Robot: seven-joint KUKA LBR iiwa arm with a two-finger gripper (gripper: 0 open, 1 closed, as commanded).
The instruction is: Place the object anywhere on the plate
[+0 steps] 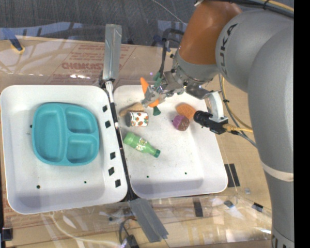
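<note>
- So far, nothing lies on the plate: one teal plate with divided sections, sitting in the left bin, all sections bare.
- Gripper is low over the back-left corner of the right bin, well apart from the plate, with the bin divider between them.
- An orange carrot with a green tip sits right at the fingertips, tilted. It looks pinched between the fingers, but metal parts overlap it; I judge it held, not with full certainty. Fingers appear narrow, closed about the carrot.
- Carrot seems to be the object in hand for this try. Whether it is lifted off the bin floor or touching it, cannot tell from this slant.
- Done, by my reading: approach and probable grasp. Left: lift clear, carry left across the divider, lower over the plate, release.
- Count, right bin: one carrot; one small can with a spotted label, just beside a tan piece I cannot identify; one green bottle lying on its side; one purple item; one orange-brown rounded item touching or just behind the purple one.
- Count, left bin: one plate.
- Bins: two. Arm: one, entering from the right of view.
- Risk noted: the can lies close below the gripper.
</note>
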